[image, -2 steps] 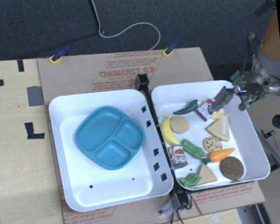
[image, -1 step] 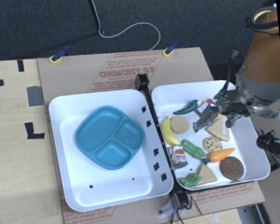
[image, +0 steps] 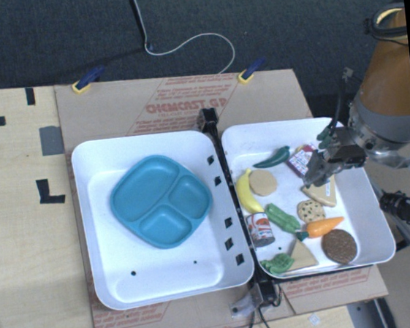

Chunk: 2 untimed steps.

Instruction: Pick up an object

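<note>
Dark gripper (image: 317, 176) hovers over cheese wedge (image: 322, 195), finger state impossible to tell; descend straight, avoid cookie (image: 309, 210).

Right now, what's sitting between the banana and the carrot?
In the camera view, a green pickle-shaped toy lies between the banana and the carrot, slanting across the right bin.

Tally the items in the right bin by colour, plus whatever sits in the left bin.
Green: 3 (pepper, pickle, leafy piece)
Yellow: 1 (banana)
Orange: 1 (carrot)
Tan: 4
Brown: 1 (patty)
Red and white: 2
Blue: 1 (divided plate, left bin)
Total: 13
</note>
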Each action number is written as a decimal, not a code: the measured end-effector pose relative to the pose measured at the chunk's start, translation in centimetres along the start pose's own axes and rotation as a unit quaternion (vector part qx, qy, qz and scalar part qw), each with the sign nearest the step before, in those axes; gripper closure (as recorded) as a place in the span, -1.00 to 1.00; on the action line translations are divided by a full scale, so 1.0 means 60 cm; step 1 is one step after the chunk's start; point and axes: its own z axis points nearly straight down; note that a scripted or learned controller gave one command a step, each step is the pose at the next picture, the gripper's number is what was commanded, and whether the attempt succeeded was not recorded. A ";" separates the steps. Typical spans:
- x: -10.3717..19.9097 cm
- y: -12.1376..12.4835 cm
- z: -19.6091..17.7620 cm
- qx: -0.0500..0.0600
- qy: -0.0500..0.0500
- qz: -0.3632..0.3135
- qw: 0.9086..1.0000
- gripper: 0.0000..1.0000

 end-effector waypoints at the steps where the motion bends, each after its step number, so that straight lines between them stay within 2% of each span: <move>1: 0.045 0.108 0.111 0.000 0.000 -0.001 1.000 1.00; 2: 0.185 0.054 0.157 0.002 0.001 -0.002 1.000 1.00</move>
